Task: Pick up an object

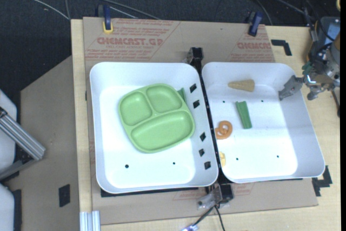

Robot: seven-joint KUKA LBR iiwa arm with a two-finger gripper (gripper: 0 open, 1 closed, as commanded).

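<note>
The right bin (303, 143) holds a tan wedge-shaped piece (241, 85) near its back, a green stick (243, 114) in the middle and an orange ring (224, 129) near the divider. A small yellow bit (222, 158) lies at the bin's left wall. My gripper (300, 91) hangs over the bin's right rim, to the right of the tan wedge. It is open, with nothing between its fingers (288, 89).
The left bin (108, 159) carries a green divided plate (157, 117), with a dark green piece (180, 96) at its back right edge. Black clips (195, 103) line the divider between the bins. The arm (324, 57) reaches in at the right.
</note>
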